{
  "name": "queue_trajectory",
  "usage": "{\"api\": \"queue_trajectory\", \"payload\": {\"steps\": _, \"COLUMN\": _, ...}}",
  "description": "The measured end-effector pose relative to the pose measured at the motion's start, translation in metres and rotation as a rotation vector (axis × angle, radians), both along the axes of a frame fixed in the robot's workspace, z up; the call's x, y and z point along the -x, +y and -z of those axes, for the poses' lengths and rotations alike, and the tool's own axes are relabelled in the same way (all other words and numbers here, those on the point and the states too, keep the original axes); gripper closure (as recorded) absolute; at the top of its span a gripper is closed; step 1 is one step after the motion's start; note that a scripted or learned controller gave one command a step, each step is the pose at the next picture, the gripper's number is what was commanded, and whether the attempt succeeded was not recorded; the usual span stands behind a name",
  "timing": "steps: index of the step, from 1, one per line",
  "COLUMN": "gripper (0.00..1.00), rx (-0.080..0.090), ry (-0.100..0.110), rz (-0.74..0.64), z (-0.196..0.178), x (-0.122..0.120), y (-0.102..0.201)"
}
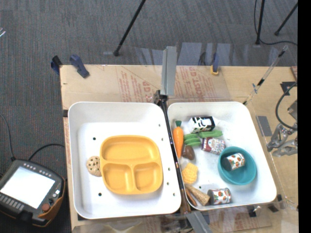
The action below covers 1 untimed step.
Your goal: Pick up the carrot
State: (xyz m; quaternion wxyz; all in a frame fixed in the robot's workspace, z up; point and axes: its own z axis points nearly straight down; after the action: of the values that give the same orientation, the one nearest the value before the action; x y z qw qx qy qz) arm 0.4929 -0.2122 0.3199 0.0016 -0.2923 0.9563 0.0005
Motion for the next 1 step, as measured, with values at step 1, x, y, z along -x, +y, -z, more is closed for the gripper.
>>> {"api": "queue_trajectory", "payload": {"steps": 1, "gripper": 1.00, "rx": -0.001, "ry": 0.003, "rz": -0.080, "z": 0.0147, "x": 0.0024, "y": 0.0034}}
